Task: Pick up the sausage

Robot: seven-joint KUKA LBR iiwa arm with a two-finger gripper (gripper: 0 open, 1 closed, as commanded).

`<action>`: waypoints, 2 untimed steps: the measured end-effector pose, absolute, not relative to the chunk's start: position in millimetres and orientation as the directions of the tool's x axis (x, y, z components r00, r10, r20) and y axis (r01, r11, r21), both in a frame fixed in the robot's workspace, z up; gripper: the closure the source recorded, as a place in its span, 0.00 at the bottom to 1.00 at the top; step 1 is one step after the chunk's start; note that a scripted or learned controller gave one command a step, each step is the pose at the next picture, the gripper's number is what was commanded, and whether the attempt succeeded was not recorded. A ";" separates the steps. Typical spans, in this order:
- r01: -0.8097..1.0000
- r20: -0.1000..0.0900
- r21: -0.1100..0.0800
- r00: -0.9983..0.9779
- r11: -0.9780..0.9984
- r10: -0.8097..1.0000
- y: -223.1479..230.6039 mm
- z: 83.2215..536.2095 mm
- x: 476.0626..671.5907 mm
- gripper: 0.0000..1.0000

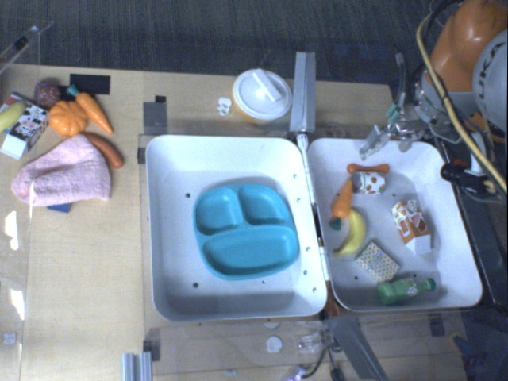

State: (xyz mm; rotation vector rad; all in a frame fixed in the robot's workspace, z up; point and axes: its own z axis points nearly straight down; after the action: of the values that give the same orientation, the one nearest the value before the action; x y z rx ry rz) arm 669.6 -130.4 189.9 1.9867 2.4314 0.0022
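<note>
On the worktop (79,276) at far left we see a pink cloth (63,173) beside toy vegetables. The left bin (159,213) holds a blue divided plate (246,230). In the right bin (452,276) the sausage (368,168) lies near the back wall, above a carrot (343,200) and banana (352,235). The gripper (389,137) hovers over that bin's back rim; we cannot tell how the jaws stand.

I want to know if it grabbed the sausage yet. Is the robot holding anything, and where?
No, nothing is held. The gripper hangs over the right bin's far edge, with the sausage lying just below it in the bin.
</note>
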 end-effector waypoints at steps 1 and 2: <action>0.962 -0.003 -0.001 -0.272 0.272 0.962 -95.7 87.5 669.2 0.00; 0.961 -0.007 0.010 -0.275 0.275 0.962 -94.5 100.0 672.2 1.00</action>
State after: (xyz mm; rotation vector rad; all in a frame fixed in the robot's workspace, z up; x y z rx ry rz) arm 672.2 -94.5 100.0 1.8849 2.4987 0.0055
